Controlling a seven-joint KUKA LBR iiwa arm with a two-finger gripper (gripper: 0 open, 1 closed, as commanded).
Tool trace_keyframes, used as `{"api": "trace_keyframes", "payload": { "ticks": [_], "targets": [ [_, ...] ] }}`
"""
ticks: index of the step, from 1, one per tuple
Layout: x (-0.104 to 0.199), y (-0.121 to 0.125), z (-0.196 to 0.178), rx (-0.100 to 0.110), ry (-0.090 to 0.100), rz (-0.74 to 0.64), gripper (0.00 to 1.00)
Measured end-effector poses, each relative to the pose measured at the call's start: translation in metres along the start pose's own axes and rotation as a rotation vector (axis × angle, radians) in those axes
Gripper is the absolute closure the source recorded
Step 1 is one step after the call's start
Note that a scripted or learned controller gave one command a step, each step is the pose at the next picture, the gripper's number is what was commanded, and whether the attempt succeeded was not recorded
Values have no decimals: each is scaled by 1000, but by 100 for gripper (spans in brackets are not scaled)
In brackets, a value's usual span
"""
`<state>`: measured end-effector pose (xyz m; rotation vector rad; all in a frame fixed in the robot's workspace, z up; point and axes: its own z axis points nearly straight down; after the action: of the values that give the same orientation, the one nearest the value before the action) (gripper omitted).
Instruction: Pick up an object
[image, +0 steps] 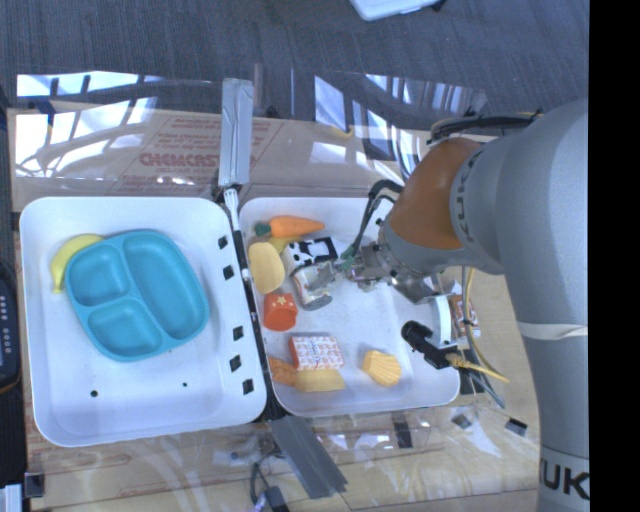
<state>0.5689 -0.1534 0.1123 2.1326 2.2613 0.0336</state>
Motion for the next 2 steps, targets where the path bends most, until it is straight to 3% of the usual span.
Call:
{"api": "trace_keyframes", "payload": {
  "ticks": [1, 2],
  "targets": [
    [27, -49, 17, 37, 11, -52, 0],
    [51, 27, 17, 32, 0, -23, 0]
  ]
}}
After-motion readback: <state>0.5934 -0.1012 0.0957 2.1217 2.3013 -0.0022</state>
